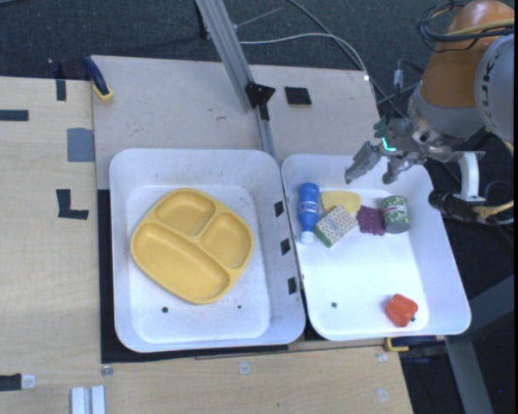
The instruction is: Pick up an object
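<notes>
My gripper (374, 170) hangs open above the far edge of the right bin (375, 304), its two fingers spread with nothing between them. Just below it lies a cluster: a blue bottle (307, 210), a yellow piece (341, 201), a speckled green-and-white block (335, 226), a purple object (370, 221) and a green can (395, 214). An orange-red object (401, 310) sits alone near the bin's front right corner.
The left bin (125, 317) holds a yellow divided plate (192, 244). A grey metal pole (229, 46) slants up from between the bins. Cables run across the dark floor behind the bench and beside the arm at right.
</notes>
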You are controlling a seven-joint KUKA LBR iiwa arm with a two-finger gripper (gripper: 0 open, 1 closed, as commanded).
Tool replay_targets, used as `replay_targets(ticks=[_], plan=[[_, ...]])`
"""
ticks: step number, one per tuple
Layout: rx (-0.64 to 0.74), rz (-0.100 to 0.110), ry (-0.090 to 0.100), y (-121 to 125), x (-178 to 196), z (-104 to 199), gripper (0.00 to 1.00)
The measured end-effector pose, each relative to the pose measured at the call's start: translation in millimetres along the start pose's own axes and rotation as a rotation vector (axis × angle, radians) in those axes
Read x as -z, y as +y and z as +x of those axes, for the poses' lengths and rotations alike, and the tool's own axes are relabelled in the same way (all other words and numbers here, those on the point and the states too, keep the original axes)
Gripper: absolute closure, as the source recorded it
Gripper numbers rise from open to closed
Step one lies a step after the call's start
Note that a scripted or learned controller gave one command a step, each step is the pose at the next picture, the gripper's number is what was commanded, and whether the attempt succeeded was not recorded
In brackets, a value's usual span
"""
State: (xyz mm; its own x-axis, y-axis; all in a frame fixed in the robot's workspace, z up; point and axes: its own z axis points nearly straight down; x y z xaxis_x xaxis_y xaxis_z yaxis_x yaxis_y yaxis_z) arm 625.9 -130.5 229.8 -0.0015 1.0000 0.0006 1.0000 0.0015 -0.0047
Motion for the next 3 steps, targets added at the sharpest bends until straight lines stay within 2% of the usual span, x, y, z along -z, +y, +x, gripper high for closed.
replay_targets(ticks=[1,2,3], plan=[[0.001,-0.004,0.0,1,2,0,0.0],[0.001,0.001,-0.001,1,-49,10,0.0],[-0.001,-0.003,-0.002,9,-108,8,0.0]])
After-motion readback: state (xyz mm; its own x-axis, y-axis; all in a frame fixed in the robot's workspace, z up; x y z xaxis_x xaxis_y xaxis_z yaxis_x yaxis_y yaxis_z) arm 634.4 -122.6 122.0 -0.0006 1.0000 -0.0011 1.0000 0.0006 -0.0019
